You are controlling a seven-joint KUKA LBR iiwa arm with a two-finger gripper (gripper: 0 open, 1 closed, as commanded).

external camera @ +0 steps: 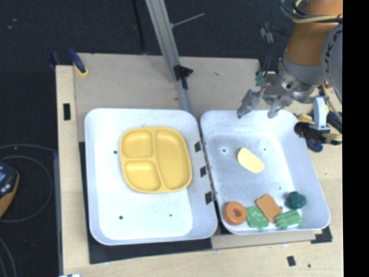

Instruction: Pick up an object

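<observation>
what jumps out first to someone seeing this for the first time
The yellow tray, split into three compartments, lies in the middle of the left bin. In the right bin, a pale yellow piece lies alone near the centre, while small orange and green items crowd its near edge, among them an orange ring. The claw hangs open above that bin's far rim, holding nothing.

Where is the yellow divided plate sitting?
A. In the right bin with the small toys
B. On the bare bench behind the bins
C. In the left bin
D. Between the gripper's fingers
C: the yellow divided plate lies flat in the left bin, while the gripper hangs over the right bin's far edge.
</observation>
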